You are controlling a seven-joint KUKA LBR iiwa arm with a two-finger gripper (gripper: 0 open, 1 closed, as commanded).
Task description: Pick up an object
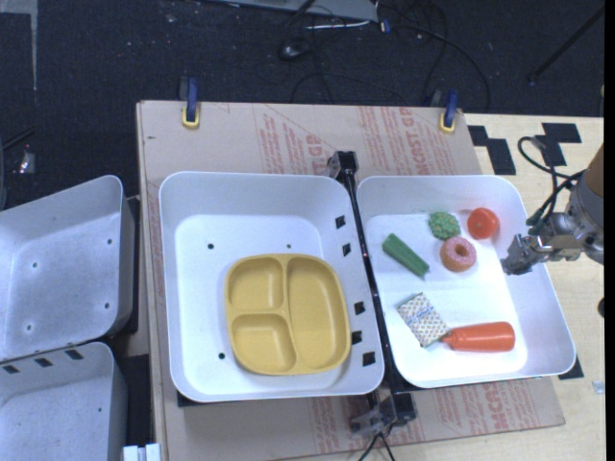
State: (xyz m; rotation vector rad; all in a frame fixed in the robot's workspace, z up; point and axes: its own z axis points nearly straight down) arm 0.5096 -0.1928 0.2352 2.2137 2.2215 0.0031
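The right bin (pixel 538 301) holds several small items. A green broccoli piece (pixel 443 225) and a red tomato (pixel 482 222) lie at its far side. Below them sit a pink-orange donut (pixel 458 254) and a green pepper (pixel 405 254). Nearer the front lie a patterned white packet (pixel 422 318) and an orange carrot (pixel 479 336). My gripper (pixel 520 255) hangs over the bin's right rim, right of the donut and tomato, with nothing visibly between its fingers.
A yellow three-compartment plate (pixel 286 313) fills the middle of the left bin (pixel 192 257). A black divider (pixel 363 277) runs between the bins. Two more white trays (pixel 58 257) sit off the bench at the left.
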